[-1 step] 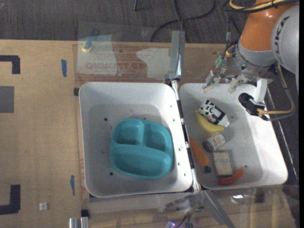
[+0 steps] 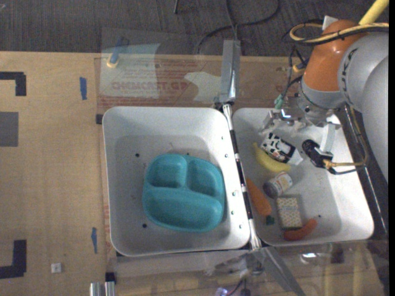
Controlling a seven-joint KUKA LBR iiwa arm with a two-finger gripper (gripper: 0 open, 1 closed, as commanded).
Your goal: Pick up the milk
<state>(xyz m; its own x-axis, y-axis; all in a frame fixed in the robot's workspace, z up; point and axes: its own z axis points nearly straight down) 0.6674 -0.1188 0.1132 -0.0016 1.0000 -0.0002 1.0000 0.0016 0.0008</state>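
We see gripper (image 2: 285,123) low over right bin's (image 2: 345,221) far-left corner, just above milk (image 2: 277,147), which leans on banana (image 2: 269,160); we cannot tell gripper's state; we judge it lined up for grasp

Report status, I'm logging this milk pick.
Gripper low over right bin, fingers unclear. Milk carton beneath it, not lifted. Banana touching the carton.

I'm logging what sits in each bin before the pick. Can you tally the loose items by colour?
Teal: 1, tray
Yellow: 1, banana
Black-and-white: 1, milk
Orange: 2, carrot and another orange piece
Grey: 1, can
Beige: 1, box
Total: 7
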